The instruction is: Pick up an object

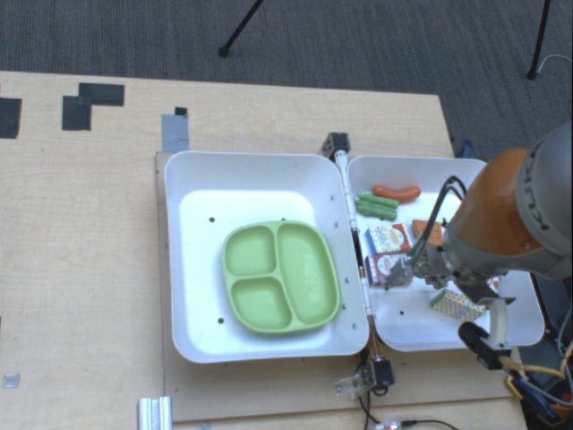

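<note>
We see claw (400, 271) over snack packet (387, 239) | grip state: cannot tell | green tray (280, 277) to its left

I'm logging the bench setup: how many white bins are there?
2. One white bin on the left holds a green divided plate; the other white bin on the right holds small items under the arm.
</note>
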`<state>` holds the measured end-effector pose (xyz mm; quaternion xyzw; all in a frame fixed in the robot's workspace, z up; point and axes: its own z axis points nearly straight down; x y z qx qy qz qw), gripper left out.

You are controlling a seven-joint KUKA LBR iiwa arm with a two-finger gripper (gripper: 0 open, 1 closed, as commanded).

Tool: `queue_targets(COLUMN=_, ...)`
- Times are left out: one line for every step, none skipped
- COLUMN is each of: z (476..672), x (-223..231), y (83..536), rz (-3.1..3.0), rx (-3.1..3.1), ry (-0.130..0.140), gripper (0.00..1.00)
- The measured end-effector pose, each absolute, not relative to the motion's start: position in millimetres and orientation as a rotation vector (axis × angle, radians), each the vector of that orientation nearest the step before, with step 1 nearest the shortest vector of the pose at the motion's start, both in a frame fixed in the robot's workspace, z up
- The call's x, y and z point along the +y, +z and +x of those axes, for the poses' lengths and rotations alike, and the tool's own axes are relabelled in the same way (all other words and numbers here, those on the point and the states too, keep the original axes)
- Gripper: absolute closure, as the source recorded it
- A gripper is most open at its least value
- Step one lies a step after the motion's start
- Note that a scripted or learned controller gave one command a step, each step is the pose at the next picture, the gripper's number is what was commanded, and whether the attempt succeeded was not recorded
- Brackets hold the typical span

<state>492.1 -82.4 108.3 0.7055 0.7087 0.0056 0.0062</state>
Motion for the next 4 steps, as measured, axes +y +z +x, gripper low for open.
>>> queue_targets(z=493.6, x=-82, y=119, rz=2.202, rx=2.22, ry=0.022, gripper=1.0)
queue_targets(z=493.5, x=-82, y=119, rz=2.204, rx=2.219, ry=0.022, gripper=0.0)
queue_targets(z=488.5, x=-84, y=87, rz=2.217, rx=2.22, ry=0.007, gripper=0.0)
queue_targets(z=490.7, x=-84, y=98, rz=2.21, rx=2.218, ry=0.013, gripper=1.0)
